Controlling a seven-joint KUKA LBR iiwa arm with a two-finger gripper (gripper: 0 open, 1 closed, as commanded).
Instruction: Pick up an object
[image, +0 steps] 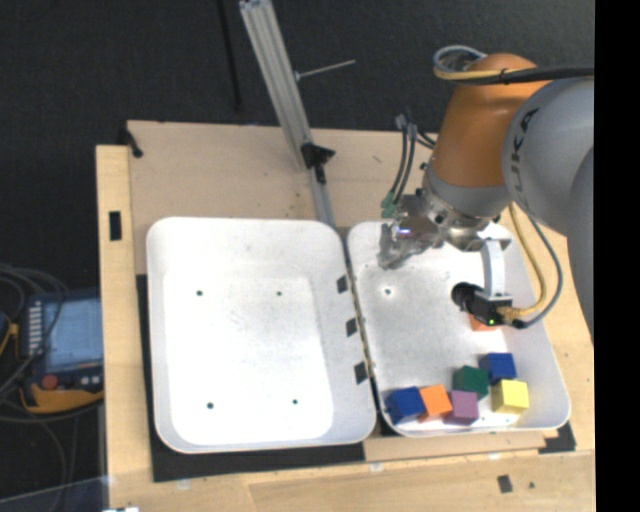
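White plastic makes up both shallow bins on the tan wooden surface (240, 160). The left bin (245, 330) and the right bin (400, 330) sit side by side, their inner edges touching along a seam with small black clips.

Blocks cluster at the right bin's 5 o'clock corner. Along the lower rim, from 9 o'clock to 3 o'clock, lie a blue block (405, 403), an orange block (436, 400), a purple block (465, 405) and a yellow block (511, 395). A green block (470, 380) sits just above the purple one, and a second blue block (497, 365) lies at 12 o'clock of the yellow one. A small orange-red piece (484, 322) shows near the bin's 3 o'clock side, partly hidden by a black fitting and cable.

The arm (500, 110), grey with an orange band, reaches in from 3 o'clock. Its tool (398, 248) hangs over the right bin's 11 o'clock corner, well apart from the blocks. I cannot tell how its jaws stand, and nothing is seen between them.

A slanted metal pole (285, 90) rises at 12 o'clock.
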